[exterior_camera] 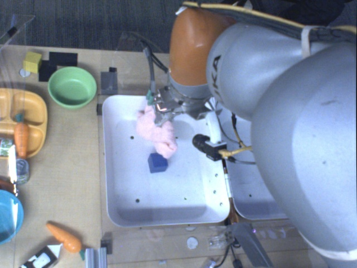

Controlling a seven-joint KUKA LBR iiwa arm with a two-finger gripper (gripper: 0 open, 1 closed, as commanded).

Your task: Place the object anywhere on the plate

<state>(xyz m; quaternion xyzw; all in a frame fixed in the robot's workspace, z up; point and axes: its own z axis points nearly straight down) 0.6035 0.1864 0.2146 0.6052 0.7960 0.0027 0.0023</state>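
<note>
A pink soft object (pixel 158 133) lies in the left white bin (pixel 120 194), toward its back. Just in front of it sits a small blue cube (pixel 158 163), touching its lower end. My gripper (pixel 162 113) is right at the pink object's upper end, under the orange band of the arm; the wrist hides how it meets the object. A yellow divided plate (pixel 34 108) holding a small carrot (pixel 21 139) rests on the bench at the far left. At the lower left edge is a blue plate (pixel 8 219).
A green bowl (pixel 71 86) stands behind the bin's left corner, with a yellow block (pixel 32 61) and black blocks beside it. Another carrot (pixel 64 238) lies at the bench front. The arm's bulk covers the right bin (pixel 251 205).
</note>
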